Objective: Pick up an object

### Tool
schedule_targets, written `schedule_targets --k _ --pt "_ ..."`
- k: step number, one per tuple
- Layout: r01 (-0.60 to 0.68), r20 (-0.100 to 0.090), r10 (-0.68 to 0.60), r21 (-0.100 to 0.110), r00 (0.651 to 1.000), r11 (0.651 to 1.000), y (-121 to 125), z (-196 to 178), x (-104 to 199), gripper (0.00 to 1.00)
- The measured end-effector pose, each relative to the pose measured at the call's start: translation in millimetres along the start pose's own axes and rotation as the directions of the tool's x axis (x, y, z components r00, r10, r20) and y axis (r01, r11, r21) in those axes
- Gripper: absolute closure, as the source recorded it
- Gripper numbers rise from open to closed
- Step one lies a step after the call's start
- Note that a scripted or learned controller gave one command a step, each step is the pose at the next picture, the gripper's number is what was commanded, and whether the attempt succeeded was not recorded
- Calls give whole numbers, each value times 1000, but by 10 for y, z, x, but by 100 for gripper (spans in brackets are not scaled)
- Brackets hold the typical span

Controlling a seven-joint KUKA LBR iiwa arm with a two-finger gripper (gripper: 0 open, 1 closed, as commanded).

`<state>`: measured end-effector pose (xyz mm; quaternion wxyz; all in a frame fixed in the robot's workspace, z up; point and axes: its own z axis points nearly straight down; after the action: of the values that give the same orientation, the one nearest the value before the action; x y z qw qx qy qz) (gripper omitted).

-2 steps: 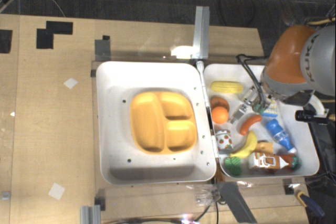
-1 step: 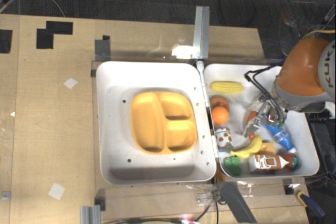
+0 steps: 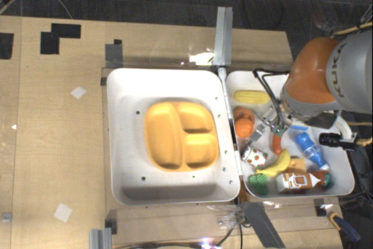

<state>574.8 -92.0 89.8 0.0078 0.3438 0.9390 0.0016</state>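
Right of centre in the frame, the arm (image 3: 326, 76) is reaching down into the right bin (image 3: 348, 183), its gripper (image 3: 269, 125) sitting low among the clutter near that bin's left side. Fingers are too small and tangled with cables to read; cannot tell wide or narrow, nor whether anything is between them.

Candidates are lying close around it: an orange (image 3: 243, 121) just left of the gripper, a corn cob (image 3: 250, 97) above, a banana (image 3: 275, 165) below, a blue bottle (image 3: 308, 148) to the right, a carton (image 3: 296, 182) at the bin's lower edge, a green piece (image 3: 259, 184) in the lower left corner.

Left bin (image 3: 122, 125) is carrying only a yellow tray (image 3: 180, 136) at mid-frame.

Judgement: the descent looks to be under way. Doing it well likely means settling on one item, probably the orange, centring the fingers over it, and avoiding nudging neighbours or the bin wall, since items are touching or nearly so.
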Motion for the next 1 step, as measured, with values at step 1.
schedule_targets --k 1 --pt "-498 -3 498 4 867 867 254 21 -333 0"
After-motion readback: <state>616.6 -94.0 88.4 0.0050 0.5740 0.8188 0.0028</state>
